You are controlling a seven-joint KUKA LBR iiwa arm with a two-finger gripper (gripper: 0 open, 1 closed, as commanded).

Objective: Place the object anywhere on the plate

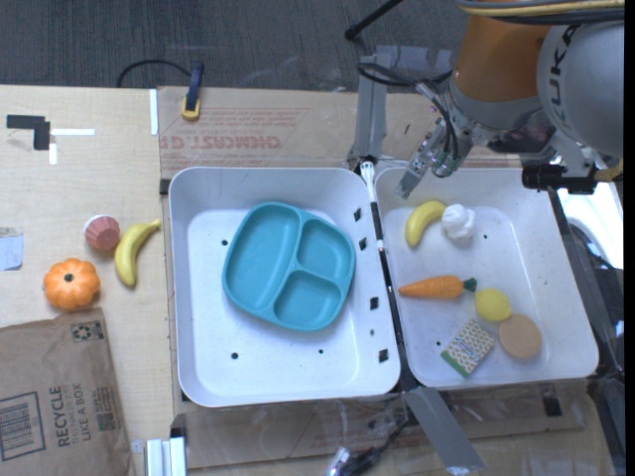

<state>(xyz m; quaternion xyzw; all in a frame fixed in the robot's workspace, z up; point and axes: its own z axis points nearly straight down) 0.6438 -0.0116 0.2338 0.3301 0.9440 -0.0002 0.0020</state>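
Pincer (425, 172) is hanging low over the far left corner of the right bin (575, 365), its two thin fingers reading as slightly parted with nothing between them, tips pointing down toward the bin's rim. Arm (536, 48) is reaching in from the 2 o'clock side of the view, orange band showing above the wrist. Blue plate (289, 265), three compartments, is sitting tilted in the middle of the left bin (198, 365) and is carrying nothing, so the placing is not yet done. Candidate objects are all lying in the right bin: a banana (424, 220) just below the pincer at about 6 o'clock from it, a white lump (457, 221) touching or nearly touching the banana's right end, a carrot (434, 288) nearer the bin's middle, then a lemon (493, 304), a tan disc (520, 336) and a small patterned packet (468, 346) clustered toward 5 o'clock. Judging by position, the banana is looking like the nearest target, though the task names no single item. Grasp, lift, carry across the divider toward 9 o'clock and release on the plate are all remaining. Outside the bins, on the surface (60, 177) at far left, a second banana (132, 252), a small pumpkin (71, 285) and a pinkish cupcake-like piece (102, 233) are lying apart.
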